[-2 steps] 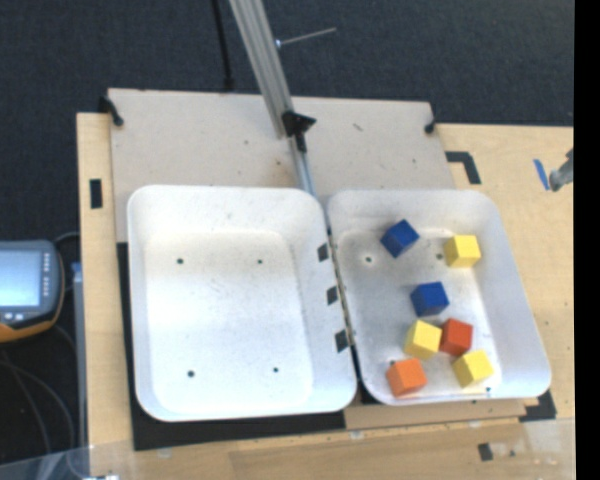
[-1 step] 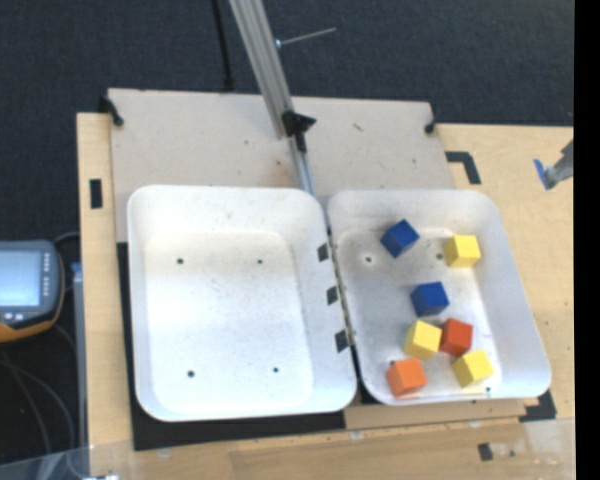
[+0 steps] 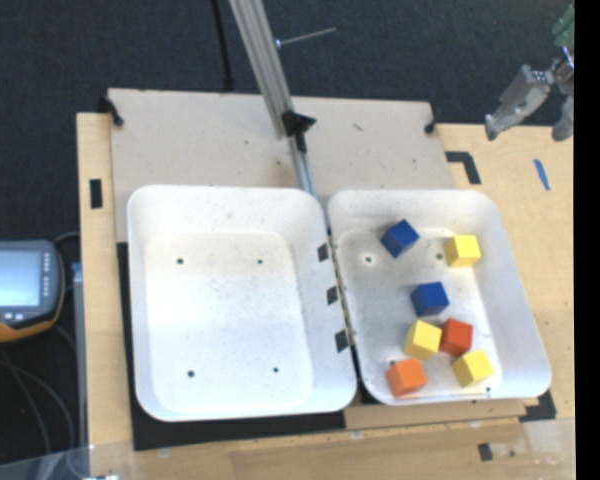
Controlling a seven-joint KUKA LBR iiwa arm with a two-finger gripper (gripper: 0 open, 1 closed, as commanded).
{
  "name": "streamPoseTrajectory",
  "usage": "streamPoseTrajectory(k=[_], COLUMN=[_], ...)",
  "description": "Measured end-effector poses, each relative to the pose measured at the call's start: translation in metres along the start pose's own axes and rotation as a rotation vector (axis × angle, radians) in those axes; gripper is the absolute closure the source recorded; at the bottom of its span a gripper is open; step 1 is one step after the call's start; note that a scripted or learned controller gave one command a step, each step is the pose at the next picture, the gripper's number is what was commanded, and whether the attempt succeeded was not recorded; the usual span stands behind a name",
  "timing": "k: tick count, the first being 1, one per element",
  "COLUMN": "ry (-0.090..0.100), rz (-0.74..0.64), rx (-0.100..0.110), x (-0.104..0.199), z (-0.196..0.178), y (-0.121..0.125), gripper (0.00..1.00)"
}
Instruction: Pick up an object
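The hand (image 3: pixel 525 103) sits at the far right of the camera view, up over the tan table (image 3: pixel 95 268) and well apart from both bins; it shows as a pale grey shape slanting down toward the left, partly cut off at the edge, and whether it is open or closed cannot be told from here, nor is anything seen in its grip. On the table two shallow white bins lie side by side, touching along their inner walls. The left bin (image 3: pixel 140 298) shows a bare, speckled floor. The right bin (image 3: pixel 510 288) holds seven small cubes. A blue cube (image 3: pixel 400 237) lies toward the far left of that bin, and a yellow cube (image 3: pixel 462 250) sits to its right near the far right wall. Another blue cube (image 3: pixel 430 298) rests near the middle. Nearer, a second yellow cube (image 3: pixel 422 339) touches a red cube (image 3: pixel 456 336) on its right. At the near edge an orange cube (image 3: pixel 406 377) lies left of a third yellow cube (image 3: pixel 473 368), the two apart. A slanted aluminium rail (image 3: pixel 265 63) rises from the far side between the bins. A grey screen device (image 3: pixel 18 283) sits off the table's left edge.
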State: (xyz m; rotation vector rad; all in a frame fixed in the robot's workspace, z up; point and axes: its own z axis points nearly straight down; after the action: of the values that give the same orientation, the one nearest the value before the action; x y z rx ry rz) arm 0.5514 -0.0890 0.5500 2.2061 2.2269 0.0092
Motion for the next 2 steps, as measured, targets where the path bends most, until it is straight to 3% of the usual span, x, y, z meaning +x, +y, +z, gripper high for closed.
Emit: streamPoseTrajectory(k=[1, 2], ry=[0.001, 0.001], rz=[0.0, 0.002], rx=[0.004, 0.008], x=[0.064, 0.109], z=[0.002, 0.033], y=[-0.021, -0.048], gripper=[0.0, 0.0])
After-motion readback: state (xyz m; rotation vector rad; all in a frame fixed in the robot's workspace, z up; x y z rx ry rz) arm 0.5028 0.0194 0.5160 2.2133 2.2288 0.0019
